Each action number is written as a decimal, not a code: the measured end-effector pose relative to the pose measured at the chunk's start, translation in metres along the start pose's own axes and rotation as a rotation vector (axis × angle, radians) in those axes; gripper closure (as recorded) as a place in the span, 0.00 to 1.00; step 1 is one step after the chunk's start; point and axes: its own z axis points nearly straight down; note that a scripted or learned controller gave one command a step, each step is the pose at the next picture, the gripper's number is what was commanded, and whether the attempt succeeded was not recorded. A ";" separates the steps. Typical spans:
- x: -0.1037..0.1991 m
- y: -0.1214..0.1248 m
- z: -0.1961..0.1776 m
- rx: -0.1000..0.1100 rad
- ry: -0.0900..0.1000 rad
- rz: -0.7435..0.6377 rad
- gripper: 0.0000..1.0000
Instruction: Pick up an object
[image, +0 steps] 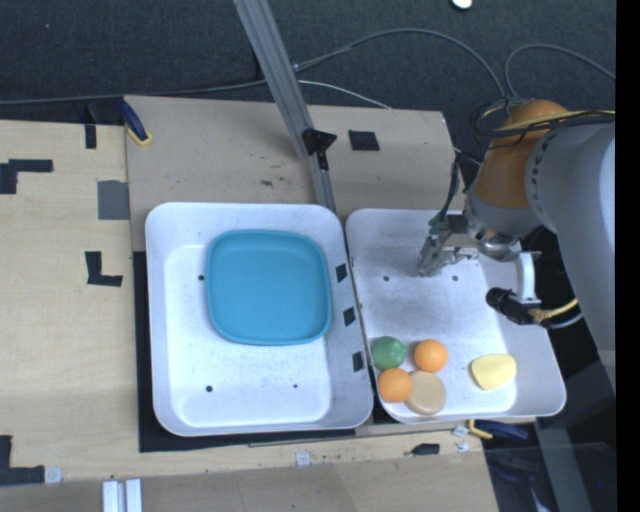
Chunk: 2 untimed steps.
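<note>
We are seeing the claw hovering over bare floor in the right bin, fingers slightly parted, gripping nothing; balls are crowding its near edge.

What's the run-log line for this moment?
gripper: over right bin, upper part, holding nothing seen | green ball, two orange balls, yellow piece: near edge, untouched | left bin: blue plate
</note>
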 end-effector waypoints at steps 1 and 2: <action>0.003 0.005 -0.062 -0.005 0.000 0.000 1.00; 0.008 0.000 -0.108 -0.004 0.000 0.000 1.00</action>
